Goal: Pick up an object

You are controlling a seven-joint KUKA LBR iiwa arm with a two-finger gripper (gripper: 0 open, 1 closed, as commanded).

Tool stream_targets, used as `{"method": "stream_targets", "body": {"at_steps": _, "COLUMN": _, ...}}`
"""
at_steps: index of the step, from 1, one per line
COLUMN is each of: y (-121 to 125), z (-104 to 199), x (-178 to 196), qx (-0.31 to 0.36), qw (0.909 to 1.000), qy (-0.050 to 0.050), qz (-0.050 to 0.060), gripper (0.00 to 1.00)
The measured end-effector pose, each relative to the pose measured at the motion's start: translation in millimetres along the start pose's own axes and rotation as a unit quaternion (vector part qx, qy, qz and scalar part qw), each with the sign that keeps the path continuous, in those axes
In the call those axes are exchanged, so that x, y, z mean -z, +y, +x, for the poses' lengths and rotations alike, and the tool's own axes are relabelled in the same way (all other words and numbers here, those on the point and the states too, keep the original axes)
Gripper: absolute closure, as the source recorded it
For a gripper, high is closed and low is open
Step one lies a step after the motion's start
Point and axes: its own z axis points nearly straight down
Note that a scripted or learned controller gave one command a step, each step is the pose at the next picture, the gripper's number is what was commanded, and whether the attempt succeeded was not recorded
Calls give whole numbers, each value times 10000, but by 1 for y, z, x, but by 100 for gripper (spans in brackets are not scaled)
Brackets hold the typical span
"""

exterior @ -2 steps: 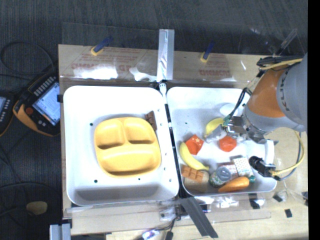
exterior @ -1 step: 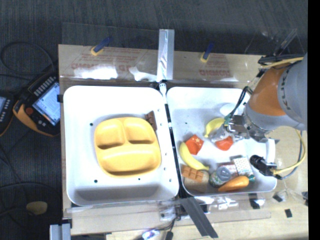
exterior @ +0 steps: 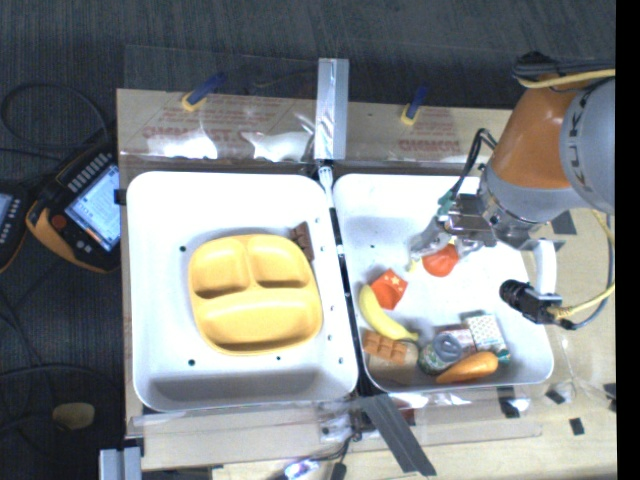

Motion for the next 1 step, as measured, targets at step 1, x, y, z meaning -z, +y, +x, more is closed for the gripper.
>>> {"method": "stream_targets", "body": {"at_steps": 1, "y": -1, "z": -12, "x": 2, "qx": 469, "qw": 9989, "qy": -12, "qz": 2, "gripper": 100}}
